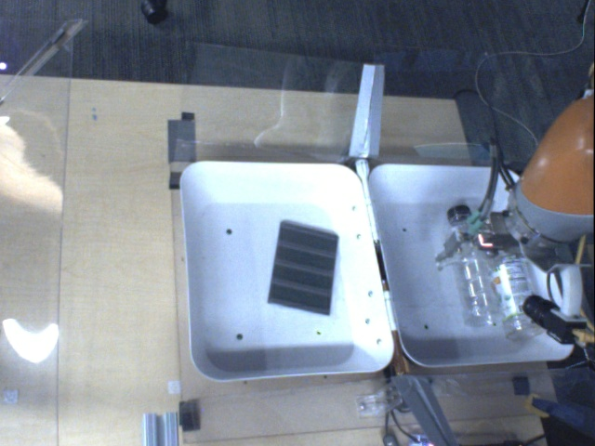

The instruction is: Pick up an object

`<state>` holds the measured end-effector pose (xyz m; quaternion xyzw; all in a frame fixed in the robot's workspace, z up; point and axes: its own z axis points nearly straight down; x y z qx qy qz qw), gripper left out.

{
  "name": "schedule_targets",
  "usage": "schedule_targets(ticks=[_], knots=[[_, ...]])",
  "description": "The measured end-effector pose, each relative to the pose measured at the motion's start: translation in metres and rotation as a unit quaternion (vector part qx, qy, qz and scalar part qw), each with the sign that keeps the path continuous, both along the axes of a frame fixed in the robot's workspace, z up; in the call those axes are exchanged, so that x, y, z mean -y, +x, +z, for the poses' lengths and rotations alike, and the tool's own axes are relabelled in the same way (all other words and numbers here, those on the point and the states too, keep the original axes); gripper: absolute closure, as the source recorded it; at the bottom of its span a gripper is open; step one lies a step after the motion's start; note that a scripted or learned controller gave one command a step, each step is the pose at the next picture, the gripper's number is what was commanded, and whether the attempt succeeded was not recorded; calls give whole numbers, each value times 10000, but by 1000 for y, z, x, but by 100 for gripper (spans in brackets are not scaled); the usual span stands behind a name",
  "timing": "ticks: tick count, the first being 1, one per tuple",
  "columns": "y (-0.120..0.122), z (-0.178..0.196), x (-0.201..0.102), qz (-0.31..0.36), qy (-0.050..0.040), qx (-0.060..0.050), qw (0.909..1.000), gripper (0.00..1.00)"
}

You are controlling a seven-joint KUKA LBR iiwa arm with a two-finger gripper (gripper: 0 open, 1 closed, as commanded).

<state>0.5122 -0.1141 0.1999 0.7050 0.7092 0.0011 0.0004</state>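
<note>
Clear plastic bottle point(485, 291) lies in the right white bin point(409, 249) near the counter's right edge, beneath my tool point(483, 240). I can't tell its grip state, so I'd centre over the bottle's body before lifting.

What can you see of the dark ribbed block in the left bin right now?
The dark ribbed block is a flat, charcoal-grey rectangle, matte like rubber or plastic, with raised bands running across its top. It lies flat on the floor of the left bin, near the middle, turned slightly clockwise from the bin's sides. Nothing else touches it, and it sits apart from every wall.
</note>
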Motion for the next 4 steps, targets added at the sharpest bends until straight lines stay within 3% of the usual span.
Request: schedule_targets(ticks=[1,2,3,4], knots=[[-6,-35,91,1091,-10,10,9940,0],[-4,-23,91,1099,-20,43,9939,100],[-4,-23,91,1101,-20,42,9939,0],[-23,47,92,144,-18,27,9999,0]])
